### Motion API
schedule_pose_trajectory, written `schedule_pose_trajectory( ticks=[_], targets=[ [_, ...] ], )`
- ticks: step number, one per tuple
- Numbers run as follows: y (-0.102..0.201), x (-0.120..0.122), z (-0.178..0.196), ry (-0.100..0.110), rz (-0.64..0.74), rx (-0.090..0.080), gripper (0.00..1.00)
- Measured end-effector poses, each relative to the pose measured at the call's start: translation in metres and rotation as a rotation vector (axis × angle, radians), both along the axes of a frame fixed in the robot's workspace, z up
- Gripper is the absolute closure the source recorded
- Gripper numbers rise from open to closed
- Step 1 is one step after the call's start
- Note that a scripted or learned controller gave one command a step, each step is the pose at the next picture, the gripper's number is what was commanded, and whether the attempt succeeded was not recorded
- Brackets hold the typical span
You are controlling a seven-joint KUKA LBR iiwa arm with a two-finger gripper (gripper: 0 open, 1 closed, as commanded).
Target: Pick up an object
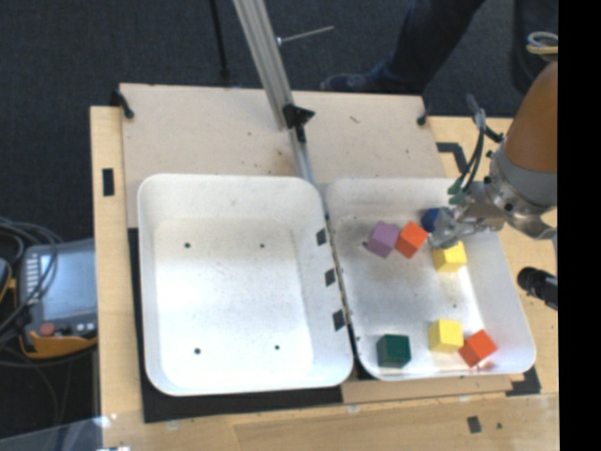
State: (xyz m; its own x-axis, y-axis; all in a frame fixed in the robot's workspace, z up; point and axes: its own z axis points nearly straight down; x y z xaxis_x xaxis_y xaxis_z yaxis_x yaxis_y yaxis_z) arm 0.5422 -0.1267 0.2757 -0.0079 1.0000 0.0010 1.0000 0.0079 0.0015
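I see the gripper (pixel 447 228) low in the right bin (pixel 413 369), over a yellow cube (pixel 450 256), with a blue piece (pixel 430 219) just beside; can't tell jaw state. Orange cube (pixel 410 240) touches purple cube (pixel 382 239). Near front wall: green cube (pixel 393 349), second yellow cube (pixel 445 334), second orange cube (pixel 478 347)

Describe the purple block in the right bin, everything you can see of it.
The purple block is a small, pale purple cube, matte, maybe painted wood or foam. It sits on the floor of the right bin, in the upper left part, turned somewhat askew to the bin's walls. Its right side meets or nearly meets an orange block. The end effector is off to its right, not touching it.
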Motion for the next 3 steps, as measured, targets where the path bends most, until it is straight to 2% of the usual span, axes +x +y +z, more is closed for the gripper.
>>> schedule_pose_trajectory(
  ticks=[1, 2, 3],
  targets=[
    [0.049, 0.018, -0.006, -0.001, -0.002, -0.002, 1.00],
    [0.099, 0.016, -0.017, 0.001, -0.002, -0.001, 1.00],
    [0.153, 0.033, -0.018, 0.000, -0.001, 0.000, 1.00]
  ],
)
